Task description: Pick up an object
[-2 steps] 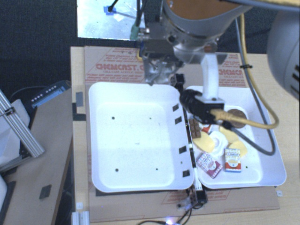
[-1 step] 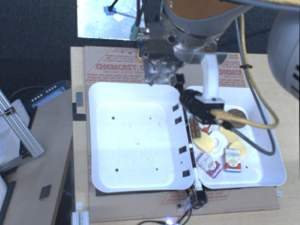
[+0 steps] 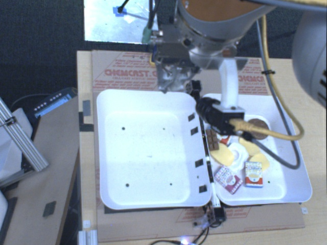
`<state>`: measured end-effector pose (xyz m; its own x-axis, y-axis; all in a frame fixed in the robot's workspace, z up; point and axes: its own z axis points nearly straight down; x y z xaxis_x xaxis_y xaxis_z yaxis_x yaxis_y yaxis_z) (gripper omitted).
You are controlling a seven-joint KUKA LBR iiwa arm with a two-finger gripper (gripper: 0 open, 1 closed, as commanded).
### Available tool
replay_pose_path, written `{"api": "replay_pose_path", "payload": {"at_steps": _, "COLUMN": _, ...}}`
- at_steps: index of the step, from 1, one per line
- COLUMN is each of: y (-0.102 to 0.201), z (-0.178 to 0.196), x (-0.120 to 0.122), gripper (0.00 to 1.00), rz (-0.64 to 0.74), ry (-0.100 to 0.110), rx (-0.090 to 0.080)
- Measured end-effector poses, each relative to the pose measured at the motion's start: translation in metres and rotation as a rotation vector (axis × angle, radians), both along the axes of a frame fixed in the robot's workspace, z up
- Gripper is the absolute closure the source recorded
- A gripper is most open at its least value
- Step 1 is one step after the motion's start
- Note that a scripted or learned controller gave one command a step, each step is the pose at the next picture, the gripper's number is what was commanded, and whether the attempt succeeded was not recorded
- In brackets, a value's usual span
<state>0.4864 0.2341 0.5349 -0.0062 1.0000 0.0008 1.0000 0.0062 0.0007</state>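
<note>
Objects, loose, in the right bin (image 3: 301, 190): none yet lifted, all lying on the bin floor.

- Red packet (image 3: 228, 179): near the bin's front-left corner, flat, tilted.
- Orange carton (image 3: 254, 174): just beside the red packet, toward the bin's middle front.
- Yellow pieces (image 3: 254, 154): behind the carton, toward the bin's centre; shape unclear, a pale disc (image 3: 236, 153) touching them.
- Brown round item (image 3: 258, 127): toward the bin's rear, partly behind the yellow hose (image 3: 278, 136).
- Dark strip (image 3: 213, 139): against the bin's left wall, partly hidden.

Gripper (image 3: 172, 80): above the rear rim of the left bin (image 3: 148, 152), well apart from the right bin's objects. Whether it is spread or closed cannot be told; nothing is seen held in it.

Arm (image 3: 219, 14): over the rear of both bins, with a black fitting (image 3: 217, 115) hanging over the right bin's rear-left corner.

Left bin: white floor with a few small dark holes.

Status, as judged: pick not done. Remaining: bring the gripper over the right bin, descend on one object, close, lift.
</note>
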Motion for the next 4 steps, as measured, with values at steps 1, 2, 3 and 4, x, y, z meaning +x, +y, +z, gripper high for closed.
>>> {"api": "replay_pose_path", "payload": {"at_steps": 1, "y": 0.0, "z": 0.0, "x": 0.0, "gripper": 1.0, "rz": 0.0, "ry": 0.0, "rx": 0.0}}
{"api": "replay_pose_path", "payload": {"at_steps": 2, "y": 0.0, "z": 0.0, "x": 0.0, "gripper": 1.0, "rz": -0.001, "ry": 0.0, "rx": 0.0}}
{"api": "replay_pose_path", "payload": {"at_steps": 3, "y": -0.0001, "z": 0.0, "x": 0.0, "gripper": 1.0, "rz": -0.001, "ry": 0.0, "rx": 0.0}}
{"api": "replay_pose_path", "payload": {"at_steps": 4, "y": -0.0001, "z": 0.0, "x": 0.0001, "gripper": 1.0, "rz": -0.001, "ry": 0.0, "rx": 0.0}}
